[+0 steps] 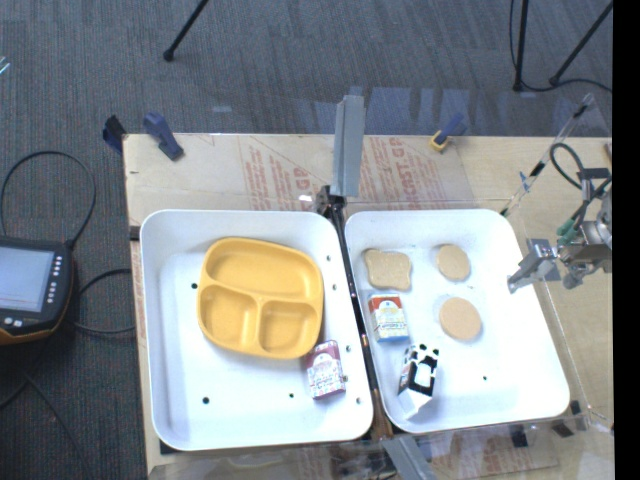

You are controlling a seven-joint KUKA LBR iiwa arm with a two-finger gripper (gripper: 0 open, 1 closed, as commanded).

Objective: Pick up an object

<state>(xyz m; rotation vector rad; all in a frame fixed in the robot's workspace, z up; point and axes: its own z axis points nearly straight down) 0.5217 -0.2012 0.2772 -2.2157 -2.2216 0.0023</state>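
Several light, stiff items lie left of the gripper, whose jaw state I cannot tell; the black-and-white carton looks graspable across its sides

1. You are looking at a robotics lab, not a home or kitchen: grey carpet runs behind a plywood bench fixed with blue clamps.
2. A teach pendant with its cable lies on the floor at your left.
3. Black tripod legs stand behind.
4. Two white bins hold toy food and a yellow tray.
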